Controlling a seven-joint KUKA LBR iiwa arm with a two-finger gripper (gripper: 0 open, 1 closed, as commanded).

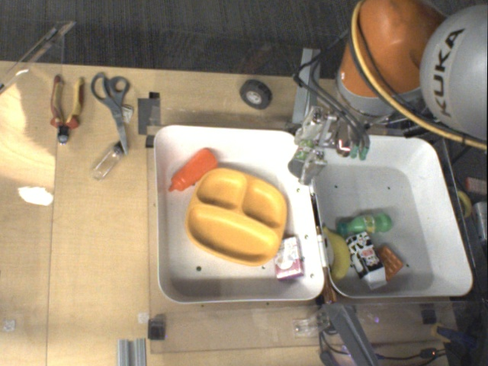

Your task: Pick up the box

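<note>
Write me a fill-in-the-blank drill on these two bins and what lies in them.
1. The yellow tray lies in the ____ bin.
2. The orange bottle lies beside the tray's upper-____ corner.
3. The pink box rests against the tray's lower-____ edge.
4. The green bottle lies in the ____ bin.

Missing words: left; left; right; right

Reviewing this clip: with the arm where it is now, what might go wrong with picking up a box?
1. The small pink and white box lies in the left white bin, pressed between the yellow divided tray and the bin's right wall, so fingers have little room.
2. The black and white carton in the right white bin touches the green bottle and the banana; a grab may take a neighbour.
3. The gripper hangs over the rim between the bins, risking a clip on descent.
</note>
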